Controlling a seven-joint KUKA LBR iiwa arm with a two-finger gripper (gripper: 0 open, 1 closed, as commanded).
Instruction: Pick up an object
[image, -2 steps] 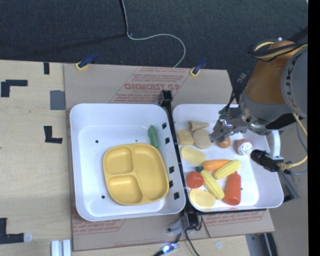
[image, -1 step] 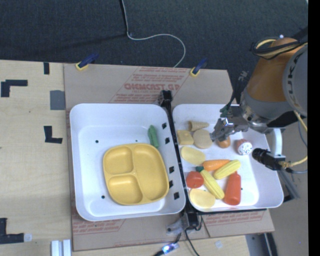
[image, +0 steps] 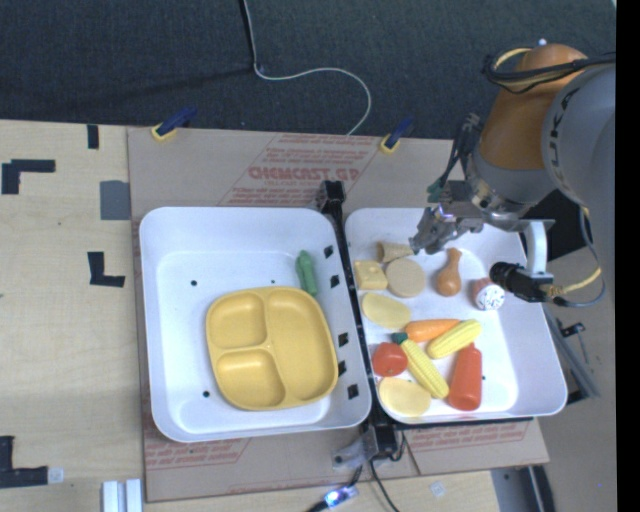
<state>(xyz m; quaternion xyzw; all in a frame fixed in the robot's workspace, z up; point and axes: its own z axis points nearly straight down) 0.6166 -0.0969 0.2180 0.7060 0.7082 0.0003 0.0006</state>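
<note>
Grey two-finger gripper (image: 432, 236) hangs over right white bin (image: 520, 385), back edge, w/ fingers slightly apart, nothing btwn them. Brown plastic drumstick (image: 450, 273) lies just beside it, near round tan biscuit (image: 405, 278).

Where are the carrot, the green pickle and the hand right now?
carrot (image: 434, 329), camera view, middle of its orange body.
green pickle (image: 306, 272), camera view, middle of its length, beside the yellow tray.
hand (image: 432, 237), camera view, between its fingertips, above the right bin's far end.
</note>
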